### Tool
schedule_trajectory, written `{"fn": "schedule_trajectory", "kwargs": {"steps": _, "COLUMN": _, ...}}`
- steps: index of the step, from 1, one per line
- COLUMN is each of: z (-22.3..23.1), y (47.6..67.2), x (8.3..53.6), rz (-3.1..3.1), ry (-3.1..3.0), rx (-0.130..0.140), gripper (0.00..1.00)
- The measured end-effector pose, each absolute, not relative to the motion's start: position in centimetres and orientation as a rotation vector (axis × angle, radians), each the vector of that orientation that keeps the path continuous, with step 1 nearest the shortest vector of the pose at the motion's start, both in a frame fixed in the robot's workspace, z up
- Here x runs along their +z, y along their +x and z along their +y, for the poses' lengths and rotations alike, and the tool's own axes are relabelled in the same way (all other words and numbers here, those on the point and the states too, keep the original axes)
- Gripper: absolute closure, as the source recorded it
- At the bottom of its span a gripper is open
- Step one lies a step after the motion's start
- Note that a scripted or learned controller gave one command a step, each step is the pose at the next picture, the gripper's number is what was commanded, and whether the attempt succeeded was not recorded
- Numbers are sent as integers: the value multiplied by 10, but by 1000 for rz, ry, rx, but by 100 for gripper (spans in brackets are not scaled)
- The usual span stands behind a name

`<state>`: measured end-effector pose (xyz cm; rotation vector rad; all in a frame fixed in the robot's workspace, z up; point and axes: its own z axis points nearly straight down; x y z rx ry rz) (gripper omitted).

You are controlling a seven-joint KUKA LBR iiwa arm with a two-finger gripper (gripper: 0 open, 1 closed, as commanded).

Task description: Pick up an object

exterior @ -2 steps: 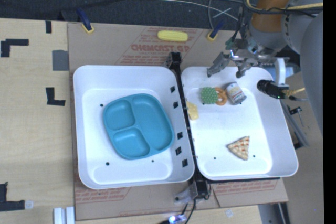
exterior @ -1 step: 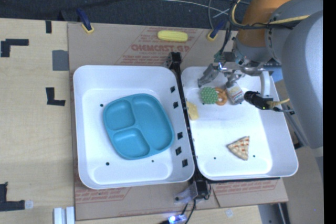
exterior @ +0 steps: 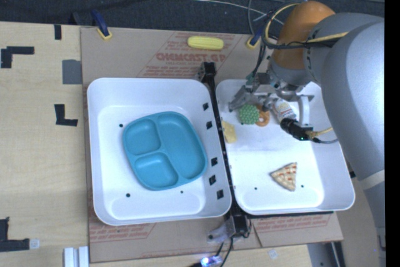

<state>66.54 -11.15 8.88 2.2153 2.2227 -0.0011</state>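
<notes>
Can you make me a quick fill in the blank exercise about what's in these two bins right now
1. The blue divided plate lies in the ____ bin.
2. The pizza slice lies in the ____ bin, toward its near edge.
3. The gripper is poised over a ____ bumpy ball.
4. The yellow item outside the bins rests on the ____ beyond them.

Missing words: left; right; green; cardboard

Two white bins [exterior: 100, 153] — one blue tray [exterior: 164, 150], one pizza slice [exterior: 285, 176], one green ball [exterior: 249, 114].
</notes>
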Motion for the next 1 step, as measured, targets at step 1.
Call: {"fn": "schedule_trajectory", "kwargs": {"steps": 1, "z": -112, "y": 667, "x": 103, "rz": 2220, "ry": 2211, "rx": 3, "gripper": 100}}
